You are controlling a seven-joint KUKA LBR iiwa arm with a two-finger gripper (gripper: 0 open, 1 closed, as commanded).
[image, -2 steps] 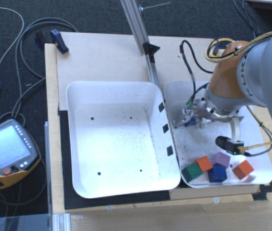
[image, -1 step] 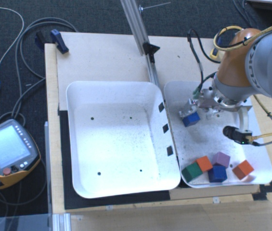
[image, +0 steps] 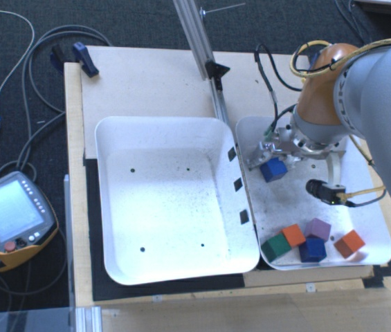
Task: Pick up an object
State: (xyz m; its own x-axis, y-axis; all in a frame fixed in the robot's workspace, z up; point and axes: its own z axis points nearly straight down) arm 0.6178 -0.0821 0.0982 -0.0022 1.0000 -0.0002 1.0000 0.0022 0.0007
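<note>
Blue cube sits clamped between your two-finger gripper fingers, so lift straight up, clear of the right white bin.

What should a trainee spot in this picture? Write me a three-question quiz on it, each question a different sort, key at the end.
1. True or false: every coloured block lies in the right-hand bin of the view.
2. Which colour is the block closest to the end effector? A green, B blue, C purple.
3. How many blocks are clustered at the right-hand bin's near edge?
Key: 1 true. 2 B, the blue block just below it in the view. 3 five: green block, orange block, second blue block, purple block, red-orange block.
</note>
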